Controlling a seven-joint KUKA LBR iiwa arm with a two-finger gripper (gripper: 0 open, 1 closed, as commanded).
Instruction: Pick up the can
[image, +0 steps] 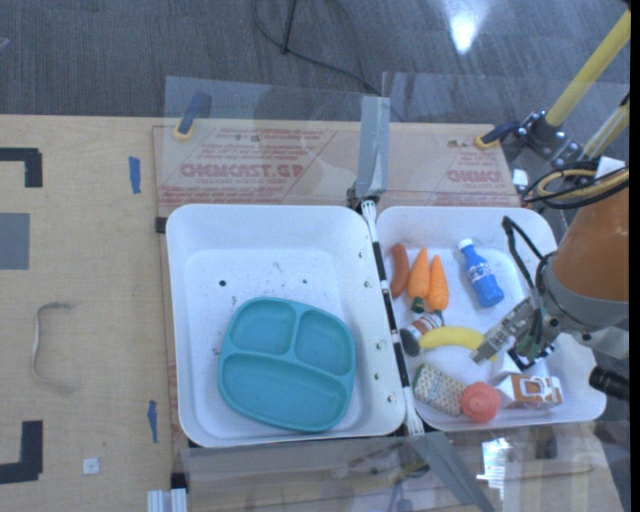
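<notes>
Red ball (481, 401) in right bin (578, 408)

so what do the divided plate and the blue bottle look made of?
Divided plate: matte teal plastic by the look, one moulded piece with soft rounded compartment walls. Blue bottle: glossy blue plastic probably, with a white cap and label; too small to be sure.

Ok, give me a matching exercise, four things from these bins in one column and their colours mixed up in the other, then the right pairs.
Things:
1. divided plastic plate
2. small plastic bottle
3. curved toy banana
4. pair of toy carrots

Colours:
A. yellow
B. orange
C. teal
D. blue with a white cap

Pairs: 1-C, 2-D, 3-A, 4-B
</notes>
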